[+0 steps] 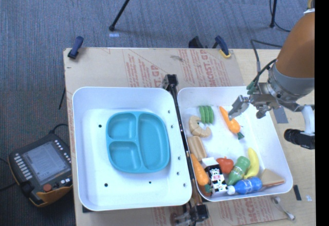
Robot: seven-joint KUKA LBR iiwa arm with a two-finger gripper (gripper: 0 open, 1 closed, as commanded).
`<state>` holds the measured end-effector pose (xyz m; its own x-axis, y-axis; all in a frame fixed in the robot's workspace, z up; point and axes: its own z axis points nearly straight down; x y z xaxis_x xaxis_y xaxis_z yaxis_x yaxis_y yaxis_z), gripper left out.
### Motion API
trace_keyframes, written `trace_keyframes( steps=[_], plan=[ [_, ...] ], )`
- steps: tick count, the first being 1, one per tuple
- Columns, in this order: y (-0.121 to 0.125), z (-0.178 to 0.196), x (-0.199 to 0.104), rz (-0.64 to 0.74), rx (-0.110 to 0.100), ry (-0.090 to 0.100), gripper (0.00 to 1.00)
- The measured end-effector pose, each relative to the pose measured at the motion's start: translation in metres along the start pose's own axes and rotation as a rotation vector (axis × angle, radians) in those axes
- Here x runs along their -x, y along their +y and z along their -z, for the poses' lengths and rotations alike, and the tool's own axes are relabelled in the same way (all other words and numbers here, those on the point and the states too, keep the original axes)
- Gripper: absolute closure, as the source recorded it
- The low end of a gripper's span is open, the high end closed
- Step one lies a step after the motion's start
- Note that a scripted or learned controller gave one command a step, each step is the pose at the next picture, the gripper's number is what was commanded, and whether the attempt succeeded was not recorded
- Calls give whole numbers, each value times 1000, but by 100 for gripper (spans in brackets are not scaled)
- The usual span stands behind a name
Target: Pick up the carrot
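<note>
An orange carrot (230,120) with a small green top lies slantwise in the upper middle of the right bin (280,142). My gripper (250,109) hangs over the same bin, just right of and slightly above the carrot. Its two fingers (238,106) are spread open with nothing between them; the left one is close to the carrot's upper end. A second orange carrot-like piece (199,171) rests against the bin's left wall near the front.
The right bin also holds green beans (206,114), a pastry (198,126), a bread roll (196,145), a banana (252,162), a green bottle (237,168), a blue bottle (245,186) and a cow-patterned box (217,178). The left bin (87,168) holds a blue divided plate (138,141).
</note>
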<state>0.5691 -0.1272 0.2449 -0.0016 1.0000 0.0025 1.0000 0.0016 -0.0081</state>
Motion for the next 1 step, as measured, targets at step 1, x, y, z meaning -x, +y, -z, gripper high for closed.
trace_keyframes(
  steps=[1],
  plan=[
    [47, -160, 12, -236, 1, 1, 0]
  ],
)
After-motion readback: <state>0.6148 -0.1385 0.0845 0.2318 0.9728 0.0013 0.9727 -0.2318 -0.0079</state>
